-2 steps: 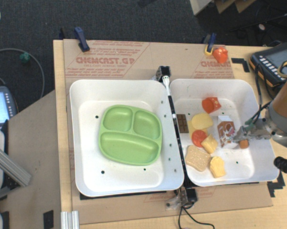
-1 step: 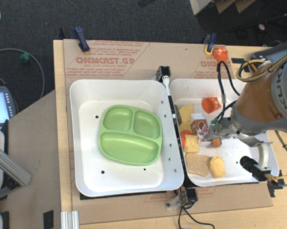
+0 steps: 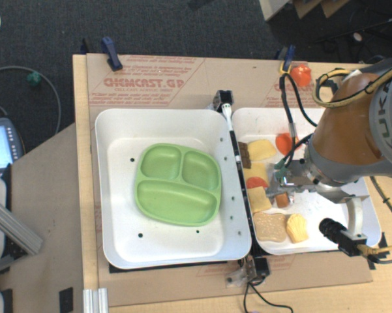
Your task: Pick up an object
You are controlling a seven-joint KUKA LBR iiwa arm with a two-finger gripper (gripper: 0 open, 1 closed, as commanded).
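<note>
The right bin (image 3: 372, 222) holds several toy food pieces. A yellow piece (image 3: 261, 149) and a dark brown piece (image 3: 244, 154) lie at its far left, with an orange-red piece (image 3: 285, 141) beside them. Nearer are a red piece (image 3: 256, 182), a tan block (image 3: 259, 203), a bread slice (image 3: 269, 227) and a yellow ridged piece (image 3: 297, 227). My gripper (image 3: 278, 188) reaches down over the left middle of this bin, just right of the red piece. A small brown piece (image 3: 283, 201) lies right at its tip; I cannot tell whether they touch.
The left bin (image 3: 111, 175) holds a green divided plate (image 3: 179, 184). A black ridge (image 3: 235, 155) runs between the two bins. The arm's grey and orange body (image 3: 352, 135) covers the right bin's far right part. An orange object (image 3: 301, 75) sits on the bench behind the bins.
</note>
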